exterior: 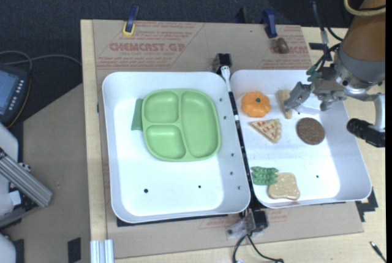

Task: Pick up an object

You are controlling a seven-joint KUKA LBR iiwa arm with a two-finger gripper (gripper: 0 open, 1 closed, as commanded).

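My gripper hangs over the back of the right bin, open, with only white bin floor showing between its fingers. Its left finger is next to a small beige piece, which it partly hides. An orange toy fruit lies left of that. A pizza slice and a round brown cookie lie just in front of the gripper. Near the front edge sit a green vegetable piece and a slice of toast.
The left bin holds a green divided plate. A black clamp sits at the back where the bins meet. The grey arm with its orange band comes in from the right, over the right bin's far corner.
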